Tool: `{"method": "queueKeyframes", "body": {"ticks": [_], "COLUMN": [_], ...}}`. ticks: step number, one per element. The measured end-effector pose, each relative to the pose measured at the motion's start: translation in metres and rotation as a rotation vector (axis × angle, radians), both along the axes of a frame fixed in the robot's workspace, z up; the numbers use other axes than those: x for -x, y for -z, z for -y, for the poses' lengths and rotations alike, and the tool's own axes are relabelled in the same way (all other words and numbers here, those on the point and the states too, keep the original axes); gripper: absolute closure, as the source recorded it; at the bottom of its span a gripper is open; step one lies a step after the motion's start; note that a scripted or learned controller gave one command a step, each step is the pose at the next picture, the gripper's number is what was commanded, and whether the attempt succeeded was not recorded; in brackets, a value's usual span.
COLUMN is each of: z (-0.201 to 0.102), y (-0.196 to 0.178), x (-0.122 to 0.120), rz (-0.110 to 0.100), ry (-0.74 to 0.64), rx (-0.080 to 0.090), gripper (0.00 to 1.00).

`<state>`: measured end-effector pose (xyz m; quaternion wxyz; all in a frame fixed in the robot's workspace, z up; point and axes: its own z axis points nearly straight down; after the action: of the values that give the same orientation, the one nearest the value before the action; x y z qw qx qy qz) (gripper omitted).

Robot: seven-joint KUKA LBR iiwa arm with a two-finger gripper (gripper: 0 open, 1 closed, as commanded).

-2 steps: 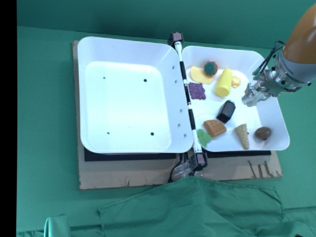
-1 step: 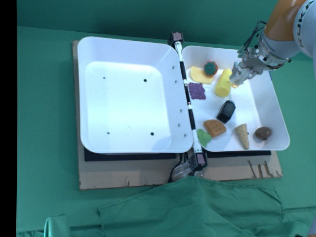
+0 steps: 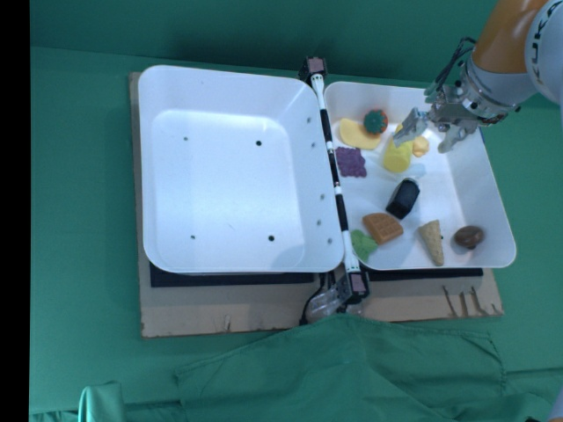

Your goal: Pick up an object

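Gripper (image 3: 433,130) hangs w/ fingers spread, nothing between them, over the right bin's (image 3: 493,218) far side; yellow object (image 3: 398,156) lies just below-left of it, touching or nearly so, can't tell. Same bin also has purple grapes (image 3: 350,161), black object (image 3: 403,197), waffle piece (image 3: 382,228), cone (image 3: 432,240), brown lump (image 3: 468,236). Left bin (image 3: 233,170) sits alongside; item at the surface's near edge under the green cloth (image 3: 352,367) is hard to make out.

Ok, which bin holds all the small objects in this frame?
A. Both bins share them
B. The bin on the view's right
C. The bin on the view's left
B: the purple piece, black object, waffle-like piece and the rest lie in the right bin, where the gripper also hangs.
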<state>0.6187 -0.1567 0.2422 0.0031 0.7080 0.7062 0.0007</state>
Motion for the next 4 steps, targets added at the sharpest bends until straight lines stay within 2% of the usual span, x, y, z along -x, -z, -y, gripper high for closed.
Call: {"method": "queueKeyframes", "body": {"ticks": [1, 2, 3, 4], "z": [0.0, -0.018, -0.019, -0.005], "y": [0.04, 0.056, 0.056, 0.056], "x": [-0.05, -0.025, -0.004, 0.044], "rz": [-0.001, 0.011, 0.012, 0.014], "ry": [0.002, 0.002, 0.001, 0.002], "rx": [0.0, 0.003, 0.003, 0.003], "gripper": [0.0, 0.0, 0.0, 0.0]}}
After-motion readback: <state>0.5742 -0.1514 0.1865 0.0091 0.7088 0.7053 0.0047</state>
